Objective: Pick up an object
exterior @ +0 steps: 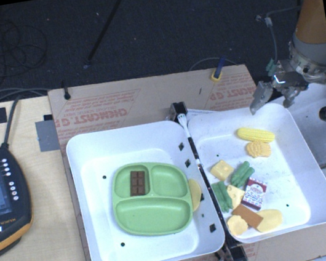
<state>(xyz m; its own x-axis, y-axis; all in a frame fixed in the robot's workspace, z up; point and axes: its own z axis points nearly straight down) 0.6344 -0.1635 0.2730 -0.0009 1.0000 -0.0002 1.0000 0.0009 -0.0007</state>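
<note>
Your claw point(274, 96) hangs open and empty at upper right, above the right bin's point(307, 151) far corner. Corn point(255, 135) lies nearest; crowded toys point(244, 196) below could spoil a grasp.

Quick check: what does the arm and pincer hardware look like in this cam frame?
The arm shows an orange band with a pale yellowish ring at its top, over a grey wrist section. Below it sits a dark metal pincer with slim grey prongs and a small teal spot on its body. A thin cable loops up beside the wrist. No readable markings.
</note>
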